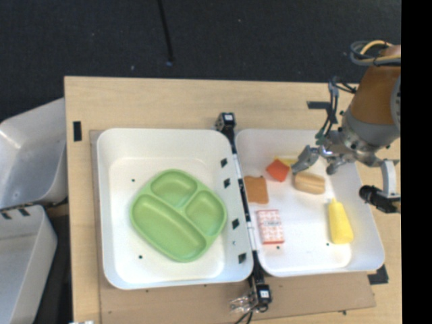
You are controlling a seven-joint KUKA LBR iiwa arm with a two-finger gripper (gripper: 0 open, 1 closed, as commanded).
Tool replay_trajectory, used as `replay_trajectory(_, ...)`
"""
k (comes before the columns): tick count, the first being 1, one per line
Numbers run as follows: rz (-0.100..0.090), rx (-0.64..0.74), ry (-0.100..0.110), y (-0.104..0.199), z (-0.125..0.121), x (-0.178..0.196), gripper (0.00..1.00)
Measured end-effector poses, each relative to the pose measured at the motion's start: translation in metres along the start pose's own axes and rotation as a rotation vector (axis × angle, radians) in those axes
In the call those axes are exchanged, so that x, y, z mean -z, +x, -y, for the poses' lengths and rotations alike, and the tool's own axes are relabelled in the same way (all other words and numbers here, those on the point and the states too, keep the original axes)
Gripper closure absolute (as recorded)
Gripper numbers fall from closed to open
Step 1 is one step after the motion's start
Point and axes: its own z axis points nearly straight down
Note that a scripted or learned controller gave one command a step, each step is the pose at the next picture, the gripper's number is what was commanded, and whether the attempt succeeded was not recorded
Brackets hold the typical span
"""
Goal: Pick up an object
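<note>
On the worktop [81,106] sit two white bins side by side; I place everything by the right bin [358,262]. Beside it on its left, the left bin [108,262] holds a green tray [177,214] with three compartments. Over the right bin's far right corner hangs the arm [374,106], and its hand [316,159] hovers low over the far half, fingers spread apart with nothing between them. Within the right bin, a yellow piece [339,222] lies near the right wall, a tan roll [310,183] lies just beneath the hand, a brown slab [256,189] and a pink-patterned card [269,226] lie near the left wall, and a red block [277,171] sits just left of the hand. This looks like the approach step, before any grasp. Next, the hand needs to drop squarely over the roll and close on it.
</note>
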Motion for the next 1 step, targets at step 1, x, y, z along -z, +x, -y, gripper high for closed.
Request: replay_trajectory(1,0.000,-0.001,0.000,-0.0079,0.0087,-0.0539,0.00)
